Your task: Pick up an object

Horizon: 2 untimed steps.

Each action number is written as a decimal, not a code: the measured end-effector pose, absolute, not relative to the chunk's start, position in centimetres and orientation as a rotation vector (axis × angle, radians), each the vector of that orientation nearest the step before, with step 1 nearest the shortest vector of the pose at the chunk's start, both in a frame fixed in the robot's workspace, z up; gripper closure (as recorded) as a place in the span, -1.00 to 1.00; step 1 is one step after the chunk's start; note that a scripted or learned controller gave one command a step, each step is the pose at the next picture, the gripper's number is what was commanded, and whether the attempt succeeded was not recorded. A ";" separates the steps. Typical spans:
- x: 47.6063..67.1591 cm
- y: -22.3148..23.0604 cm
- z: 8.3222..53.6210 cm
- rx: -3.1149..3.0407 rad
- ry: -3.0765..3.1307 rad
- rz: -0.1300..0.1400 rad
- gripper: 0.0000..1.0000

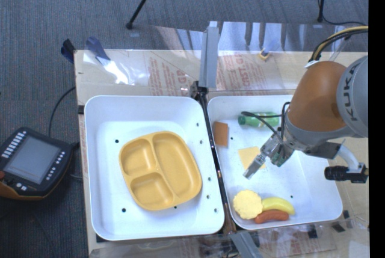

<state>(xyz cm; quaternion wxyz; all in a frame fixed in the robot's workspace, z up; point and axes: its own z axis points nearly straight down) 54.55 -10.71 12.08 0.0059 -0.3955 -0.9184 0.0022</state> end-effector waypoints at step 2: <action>55.4 -11.7 16.7 -1.271 -2.876 -0.002 -1.00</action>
